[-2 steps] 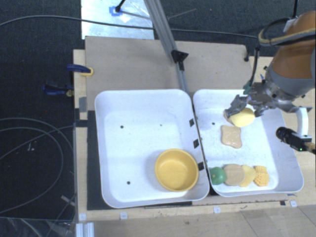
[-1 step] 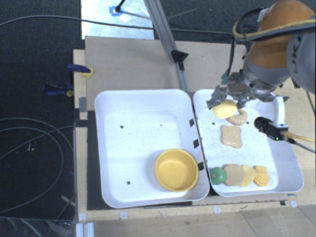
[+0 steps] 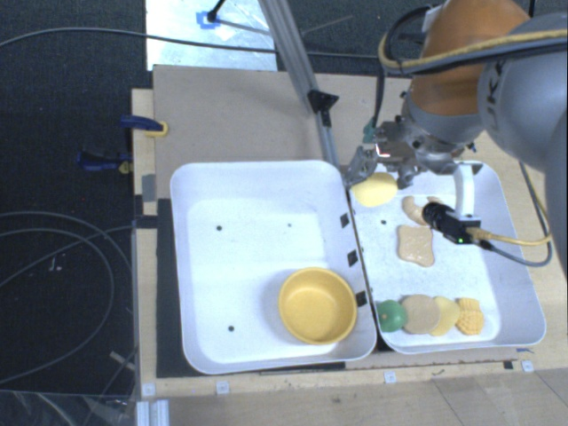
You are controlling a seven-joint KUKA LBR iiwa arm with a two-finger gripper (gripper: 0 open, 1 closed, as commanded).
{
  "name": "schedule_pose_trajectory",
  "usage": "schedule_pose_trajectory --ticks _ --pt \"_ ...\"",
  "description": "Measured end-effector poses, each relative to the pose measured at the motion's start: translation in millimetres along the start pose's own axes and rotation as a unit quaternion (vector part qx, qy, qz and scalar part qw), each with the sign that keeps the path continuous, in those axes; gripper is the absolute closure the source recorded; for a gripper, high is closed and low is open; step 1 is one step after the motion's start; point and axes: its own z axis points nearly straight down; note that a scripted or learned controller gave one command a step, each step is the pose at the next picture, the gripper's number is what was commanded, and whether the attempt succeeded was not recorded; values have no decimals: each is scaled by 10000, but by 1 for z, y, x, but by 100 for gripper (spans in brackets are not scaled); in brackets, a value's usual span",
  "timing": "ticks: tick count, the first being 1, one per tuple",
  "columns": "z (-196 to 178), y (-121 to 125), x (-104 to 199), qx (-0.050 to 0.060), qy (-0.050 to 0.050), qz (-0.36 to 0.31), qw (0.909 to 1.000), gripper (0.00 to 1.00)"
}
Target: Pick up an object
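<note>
You have two white bins side by side. The left bin holds a yellow bowl near its front right corner. The right bin holds the food toys.

Your gripper is at the back left corner of the right bin. A pale yellow lemon-like toy sits just under it, touching or nearly touching. I cannot tell from here if the toy is truly held or just lying below the tool.

A tan bread-shaped piece lies in the middle. A green ball, a beige round piece and a small waffle piece line the front edge.

To do this well, go slow. Keep the tool right over the yellow toy. Stay off the bin wall beside it. I think a round toy can slip, so lift straight up.
</note>
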Motion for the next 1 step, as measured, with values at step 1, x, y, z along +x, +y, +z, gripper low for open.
schedule_pose_trajectory --ticks 1 --pt "19 12 52 11 1 1 10000 100"
